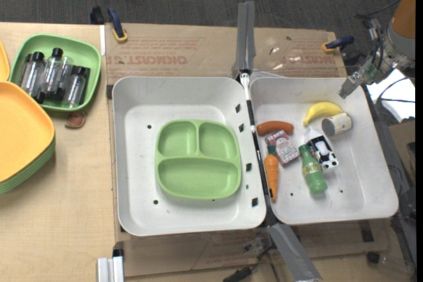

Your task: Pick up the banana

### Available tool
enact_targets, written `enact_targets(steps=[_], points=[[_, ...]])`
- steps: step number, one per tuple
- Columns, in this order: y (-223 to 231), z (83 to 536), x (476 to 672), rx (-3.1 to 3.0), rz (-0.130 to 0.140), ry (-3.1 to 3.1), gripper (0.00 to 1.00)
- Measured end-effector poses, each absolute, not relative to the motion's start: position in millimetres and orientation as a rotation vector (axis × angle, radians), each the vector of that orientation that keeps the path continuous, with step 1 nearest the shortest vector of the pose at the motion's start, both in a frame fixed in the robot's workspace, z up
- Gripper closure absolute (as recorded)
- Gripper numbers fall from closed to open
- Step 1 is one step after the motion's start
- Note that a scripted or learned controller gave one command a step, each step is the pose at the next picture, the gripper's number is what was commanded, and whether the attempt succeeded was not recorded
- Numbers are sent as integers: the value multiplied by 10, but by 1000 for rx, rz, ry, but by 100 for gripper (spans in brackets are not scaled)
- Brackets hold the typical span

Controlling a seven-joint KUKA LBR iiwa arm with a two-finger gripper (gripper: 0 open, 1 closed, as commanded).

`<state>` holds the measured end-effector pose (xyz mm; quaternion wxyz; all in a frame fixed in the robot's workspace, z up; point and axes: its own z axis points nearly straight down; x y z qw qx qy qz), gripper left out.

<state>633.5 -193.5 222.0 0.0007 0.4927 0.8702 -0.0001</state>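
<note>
The yellow banana [320,111] lies in the right bin [370,205], near its back, curved with its ends pointing down. A white cup [338,123] on its side touches the banana's right end. My gripper [352,83] hangs over the bin's back right corner, up and to the right of the banana and apart from it. Nothing shows in the gripper.
The right bin also holds a sausage [274,127], a carrot [271,175], a pink packet [285,149], a green bottle [314,172] and a black-and-white item [324,150]. A green divided plate [198,159] sits in the left bin [125,142]. Bottle tray [56,72] and orange plates [20,135] stand far left.
</note>
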Motion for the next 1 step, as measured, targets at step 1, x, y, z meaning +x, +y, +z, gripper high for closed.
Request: enact_targets(steps=[1], points=[[-1726, 2441, 6597, 1501, 0, 2756, 100]])
